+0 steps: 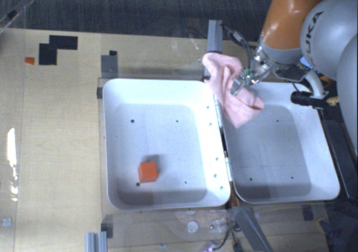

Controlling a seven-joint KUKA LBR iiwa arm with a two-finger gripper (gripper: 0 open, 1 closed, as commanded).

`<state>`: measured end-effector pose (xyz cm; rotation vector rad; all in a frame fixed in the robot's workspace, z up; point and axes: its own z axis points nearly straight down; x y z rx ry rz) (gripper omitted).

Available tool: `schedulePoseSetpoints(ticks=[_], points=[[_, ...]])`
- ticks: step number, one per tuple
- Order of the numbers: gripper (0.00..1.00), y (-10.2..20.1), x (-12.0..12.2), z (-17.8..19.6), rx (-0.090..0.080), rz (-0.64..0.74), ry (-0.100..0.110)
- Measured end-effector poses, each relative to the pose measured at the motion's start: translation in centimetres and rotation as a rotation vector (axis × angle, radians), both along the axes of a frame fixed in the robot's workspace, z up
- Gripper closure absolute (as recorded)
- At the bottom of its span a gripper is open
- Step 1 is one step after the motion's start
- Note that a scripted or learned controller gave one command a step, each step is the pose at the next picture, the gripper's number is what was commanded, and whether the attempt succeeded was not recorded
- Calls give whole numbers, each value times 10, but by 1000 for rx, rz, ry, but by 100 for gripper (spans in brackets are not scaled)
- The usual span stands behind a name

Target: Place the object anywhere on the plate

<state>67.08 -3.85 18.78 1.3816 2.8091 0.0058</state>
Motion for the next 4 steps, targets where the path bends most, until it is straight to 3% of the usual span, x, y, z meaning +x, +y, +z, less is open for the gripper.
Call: schedulePoseSetpoints(ticks=[1,3,4], points=[[100,2,3,40,1,6,-3],[100,103,-16,31,-5,810,-3],[100,157,-23,26,-5,916,-1]])
